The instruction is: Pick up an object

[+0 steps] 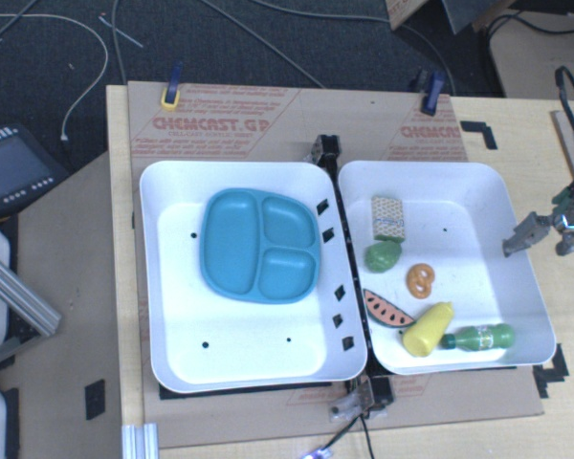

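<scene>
While nothing gripped yet, pretzel (pixel 421 279) sits mid right bin (pixel 497 191) — green lump (pixel 384 254) just up-left of pretzel, watermelon slice (pixel 389 310) and yellow bottle (pixel 428 329) below it. Gripper (pixel 547 232) at bin's right rim, fingers spread, empty. Risk: crowded items — descent may nudge neighbours, miss grasp.

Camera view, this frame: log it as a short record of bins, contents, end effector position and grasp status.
left bin: blue divided plate
right bin: patterned block, green toy, pretzel, watermelon slice, yellow toy, green bottle
end effector: at the right bin's right rim, apart from all items
grasp status: nothing seen between its fingers
</scene>
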You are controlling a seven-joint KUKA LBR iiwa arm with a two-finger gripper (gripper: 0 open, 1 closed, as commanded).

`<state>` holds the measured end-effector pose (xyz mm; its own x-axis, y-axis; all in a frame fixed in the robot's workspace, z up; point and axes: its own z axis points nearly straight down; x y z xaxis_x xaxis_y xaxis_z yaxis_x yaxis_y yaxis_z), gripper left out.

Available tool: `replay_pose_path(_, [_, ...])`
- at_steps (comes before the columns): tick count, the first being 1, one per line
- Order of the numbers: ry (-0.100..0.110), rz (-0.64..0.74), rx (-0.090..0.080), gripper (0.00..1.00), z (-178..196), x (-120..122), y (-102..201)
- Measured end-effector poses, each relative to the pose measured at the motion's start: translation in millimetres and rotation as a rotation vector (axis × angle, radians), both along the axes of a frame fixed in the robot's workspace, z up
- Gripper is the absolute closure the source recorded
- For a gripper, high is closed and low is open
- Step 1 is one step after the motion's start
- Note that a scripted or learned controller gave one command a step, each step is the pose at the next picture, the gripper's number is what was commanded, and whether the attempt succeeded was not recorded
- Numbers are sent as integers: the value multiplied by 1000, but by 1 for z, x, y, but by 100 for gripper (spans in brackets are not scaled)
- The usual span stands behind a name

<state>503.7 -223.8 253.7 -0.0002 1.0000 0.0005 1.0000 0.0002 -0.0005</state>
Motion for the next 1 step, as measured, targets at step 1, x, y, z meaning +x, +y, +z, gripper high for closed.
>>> replay_pose_path(1, [5, 0, 3, 0, -55, -4, 10])
